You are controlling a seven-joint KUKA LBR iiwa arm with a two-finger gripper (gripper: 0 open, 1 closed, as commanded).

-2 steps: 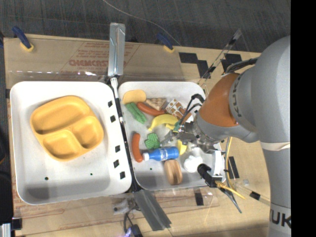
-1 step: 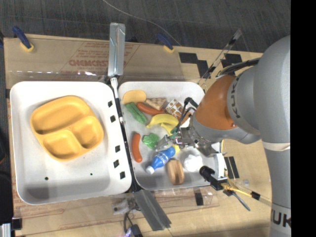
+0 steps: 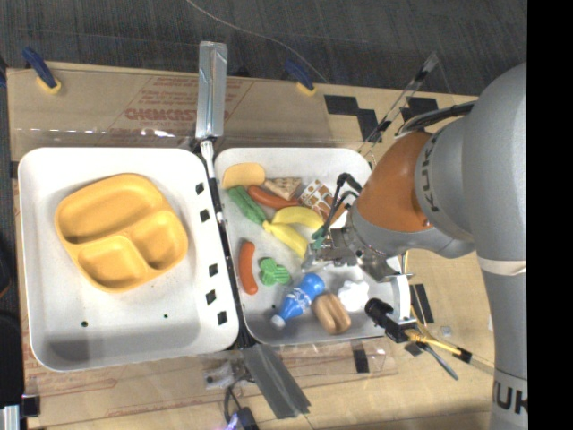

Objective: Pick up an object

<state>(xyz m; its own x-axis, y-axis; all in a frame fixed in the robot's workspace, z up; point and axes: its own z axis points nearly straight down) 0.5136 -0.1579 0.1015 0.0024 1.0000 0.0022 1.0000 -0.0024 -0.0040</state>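
My fingers sit under my own wrist and orange band, so I cannot tell whether they are spread or closed; my gripper (image 3: 327, 251) hangs low in the right-hand white plastic bin (image 3: 363, 161). The curved yellow toy banana (image 3: 288, 234) lies just at nine o'clock of it, with the green leafy toy vegetable (image 3: 274, 273) at seven o'clock and the blue plastic bottle with a white cap (image 3: 300, 299) at six. To grip well, I judge I should centre over the banana's middle, straddle its narrow width, and descend straight so I don't nudge neighbours. The yellow divided plastic tray (image 3: 121, 229) lies in the left bin, well apart.
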